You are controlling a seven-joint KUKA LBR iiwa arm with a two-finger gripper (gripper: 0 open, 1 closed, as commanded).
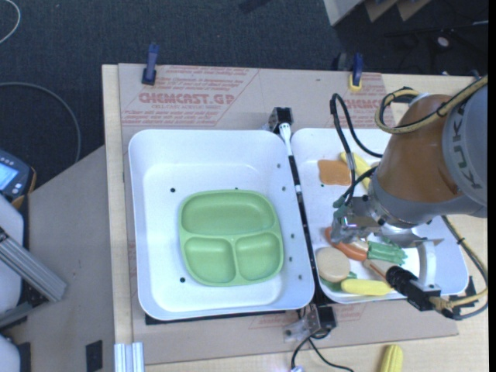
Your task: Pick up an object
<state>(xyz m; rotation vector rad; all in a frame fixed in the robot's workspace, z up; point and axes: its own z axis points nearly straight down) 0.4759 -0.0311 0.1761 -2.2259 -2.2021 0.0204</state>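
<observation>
Toy food pieces lie in the right-hand white bin (459, 263), clustered around and under the pincer (346, 225), which hangs low over that bin at the end of the grey arm with its orange band (415, 149). Whether the pincer is apart or together cannot be told, as the wrist and cables hide its tip, and nothing can be seen clamped in it.

Just below the pincer sits an orange carrot-like piece (351, 249), with a green piece (385, 252) beside it towards the arm's side. Further below rests a round tan disc (334, 267), and below that again a yellow banana-shaped piece (364, 287) near the bin's front wall. Above the pincer, well apart from it, lies a flat orange slab (335, 172) with a yellow piece (350, 161) touching its far corner.

To the pincer's left, across the divide between the bins, the other white bin (147, 208) holds a green three-compartment tray (230, 236). Another yellow object (391, 358) lies outside the bins on the bench, far below the pincer.
</observation>
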